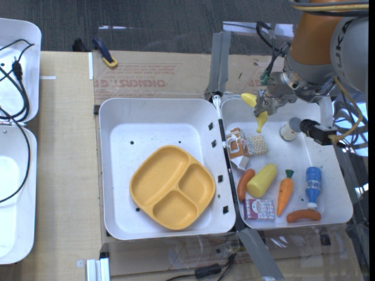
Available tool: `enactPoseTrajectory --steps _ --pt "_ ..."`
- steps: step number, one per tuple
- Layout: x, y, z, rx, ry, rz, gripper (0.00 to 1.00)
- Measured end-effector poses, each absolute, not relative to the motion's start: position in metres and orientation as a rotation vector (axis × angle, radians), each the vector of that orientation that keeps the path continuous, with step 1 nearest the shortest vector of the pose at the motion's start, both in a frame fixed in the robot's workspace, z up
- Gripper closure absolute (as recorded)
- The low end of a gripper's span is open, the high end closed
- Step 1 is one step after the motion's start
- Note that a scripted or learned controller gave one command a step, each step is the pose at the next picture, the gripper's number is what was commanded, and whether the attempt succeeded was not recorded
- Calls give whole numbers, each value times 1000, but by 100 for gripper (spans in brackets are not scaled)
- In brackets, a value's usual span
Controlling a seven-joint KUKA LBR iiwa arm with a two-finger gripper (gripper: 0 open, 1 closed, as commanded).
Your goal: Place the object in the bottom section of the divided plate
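Currently the arm [328, 34] enters from the upper right. Its orange band sits high over the far right corner of the right bin [331, 160], and the grey wrist is angled down and to the left. The gripper [263, 108] hangs over the upper-left corner of that bin, close to the wall shared with the left bin [114, 133]. It is closed on a banana [261, 122]. One yellow end sticks out to the left of the fingers and the other, narrower end points down below them toward the bin floor. Whether that lower tip touches the floor cannot be told. The plate [158, 177] is yellow with three sections and lies flat in the left bin, turned at a slant, well apart from the banana. Its largest section is to the upper left, a smaller one to the right, and the bottom one is nearest the front wall. In the right bin, a brown-and-white carton [235, 143] lies just below the gripper, with a waffle [256, 146] beside it. Further forward a red sausage [245, 183] lies against a yellow bottle [262, 180]. A carrot [284, 195] is to the right of those, then a blue bottle [313, 186]. A pink box [259, 208] and a second sausage [303, 216] lie along the front wall. A small white cup [287, 133] sits to the right of the gripper. Both bins rest on a cardboard sheet [152, 75].
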State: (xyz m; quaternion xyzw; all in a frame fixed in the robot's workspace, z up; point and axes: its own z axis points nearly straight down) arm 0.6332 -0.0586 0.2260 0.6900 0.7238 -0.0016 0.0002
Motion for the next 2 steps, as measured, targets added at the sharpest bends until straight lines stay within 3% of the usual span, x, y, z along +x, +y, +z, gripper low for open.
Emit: enactPoseTrajectory --steps 1,2 --pt "645 -3 211 2411 2015 -5 100" --pt "639 55 190 2265 2179 -7 100"
